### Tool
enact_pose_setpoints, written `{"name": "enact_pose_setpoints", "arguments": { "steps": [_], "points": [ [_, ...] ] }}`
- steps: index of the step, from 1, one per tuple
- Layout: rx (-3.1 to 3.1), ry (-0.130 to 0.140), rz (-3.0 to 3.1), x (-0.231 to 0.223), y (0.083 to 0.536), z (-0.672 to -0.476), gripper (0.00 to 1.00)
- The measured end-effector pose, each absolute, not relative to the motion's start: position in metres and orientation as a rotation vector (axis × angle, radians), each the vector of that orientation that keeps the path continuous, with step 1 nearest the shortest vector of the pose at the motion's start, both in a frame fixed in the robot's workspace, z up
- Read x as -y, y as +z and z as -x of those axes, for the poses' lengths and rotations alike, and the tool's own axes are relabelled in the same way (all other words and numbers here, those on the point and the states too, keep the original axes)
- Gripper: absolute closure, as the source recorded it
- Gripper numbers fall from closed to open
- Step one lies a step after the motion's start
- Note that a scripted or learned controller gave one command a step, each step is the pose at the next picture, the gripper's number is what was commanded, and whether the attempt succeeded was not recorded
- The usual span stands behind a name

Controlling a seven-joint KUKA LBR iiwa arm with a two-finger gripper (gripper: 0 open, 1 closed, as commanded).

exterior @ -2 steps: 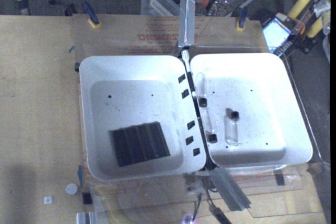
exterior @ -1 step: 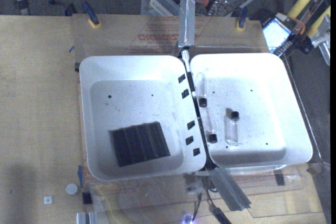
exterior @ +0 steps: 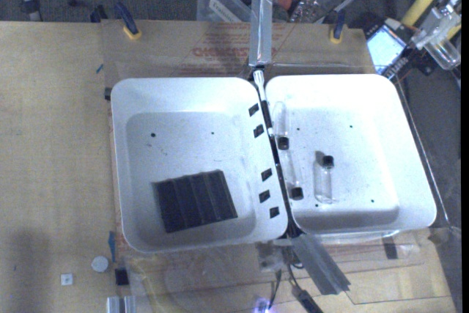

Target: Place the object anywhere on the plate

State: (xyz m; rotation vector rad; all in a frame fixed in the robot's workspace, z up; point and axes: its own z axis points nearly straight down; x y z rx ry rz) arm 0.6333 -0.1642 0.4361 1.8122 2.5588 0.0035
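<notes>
Object: clear vial w/ black cap (exterior: 323,176), lying flat on the floor of the right bin (exterior: 381,102), well to the right of the plate and across the bins' shared wall from it. It lies in open floor w/ room on every side, so prob. the easiest pick.
Other vials: two more clear ones, vial A (exterior: 281,130) and vial B (exterior: 293,183), lie between the object and the plate, tight along the shared wall. The wall crowds them on the plate side, so they look like poor grasp targets.
Plate: dark ribbed square (exterior: 196,200) flat on the floor of the left bin (exterior: 146,102), in its near part, slightly skewed. Nothing on it, so the task is not yet done.
Gripper: pale hardware (exterior: 440,40) far up and right of the plate, past the right bin's far corner, is likely the arm's end, parked off the bins. Released or clenched: can't tell, too small and blurred. Nothing visibly held.
Next, as judged: drop onto the free vial, lift over the shared wall, set down anywhere on the plate.
Risk: round glass may roll on the ribs.
</notes>
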Motion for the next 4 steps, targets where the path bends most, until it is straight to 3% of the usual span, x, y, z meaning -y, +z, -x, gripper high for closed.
{"name": "enact_pose_setpoints", "arguments": {
  "steps": [1, 3, 4],
  "points": [
    [-2.250, 0.003, -2.184, 0.217, 0.436, -0.667, 1.00],
    [-2.244, 0.010, -2.169, 0.216, 0.459, -0.669, 1.00],
    [-2.687, 0.001, -1.627, 0.223, 0.436, -0.619, 1.00]
  ]
}}
